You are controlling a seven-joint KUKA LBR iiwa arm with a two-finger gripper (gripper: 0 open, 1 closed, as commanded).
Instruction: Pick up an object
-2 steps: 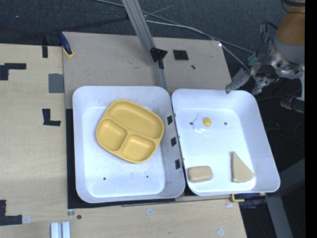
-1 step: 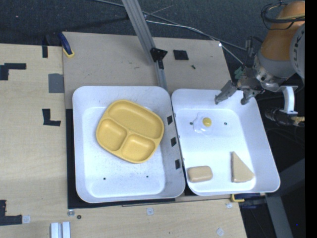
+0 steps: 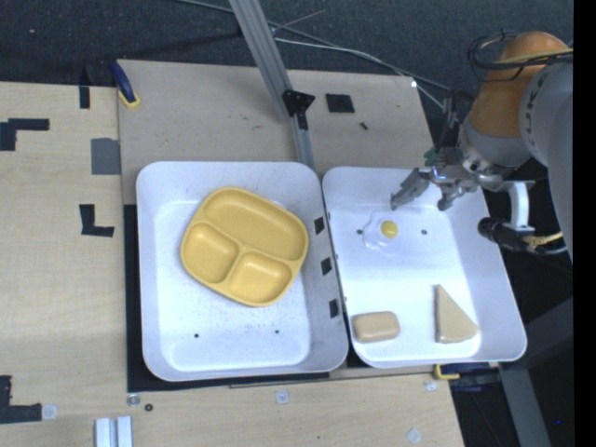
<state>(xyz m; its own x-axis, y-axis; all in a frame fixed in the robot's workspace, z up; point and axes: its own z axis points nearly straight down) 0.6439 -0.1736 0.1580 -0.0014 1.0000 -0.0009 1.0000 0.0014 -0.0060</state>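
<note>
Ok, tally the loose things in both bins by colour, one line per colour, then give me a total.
Yellow: 1, the divided plate in the left bin.
White and yellow: 1, the fried egg toy in the right bin.
Tan: 2, the rounded block and the wedge, both in the right bin.
Total: 4

Arm (image 3: 526,101) cut off by right edge past orange band. Slanted metal pole (image 3: 265,54) runs out past top edge. Small white-and-yellow thing (image 3: 385,231) in right bin (image 3: 484,277): too small to identify.
</note>
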